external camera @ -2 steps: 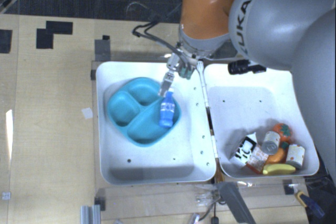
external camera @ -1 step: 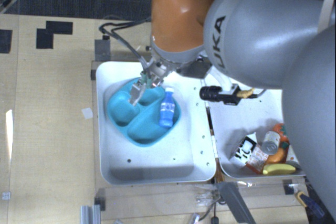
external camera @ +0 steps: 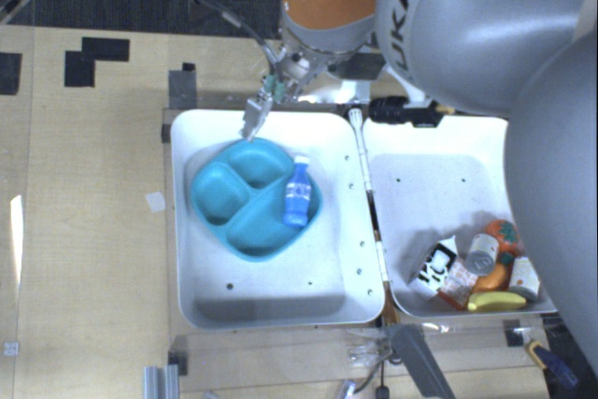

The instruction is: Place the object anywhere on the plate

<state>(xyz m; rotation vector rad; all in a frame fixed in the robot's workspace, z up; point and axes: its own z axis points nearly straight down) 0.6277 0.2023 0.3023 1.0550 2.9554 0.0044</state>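
Observation:
A blue divided plate point(external camera: 243, 196) lies in the left white bin point(external camera: 201, 294). A small clear bottle with a blue label point(external camera: 297, 192) rests on the plate's right side, lying along the rim. My gripper point(external camera: 255, 119) hangs above the far edge of the left bin, just beyond the plate's back rim and apart from the bottle. Nothing shows between its fingers.
The right bin point(external camera: 420, 173) holds a heap of items in its near right corner: a black-and-white box point(external camera: 435, 266), a can point(external camera: 482, 252), an orange thing point(external camera: 505, 234) and a yellow banana point(external camera: 495, 301). The arm's grey body covers the upper right of the view.

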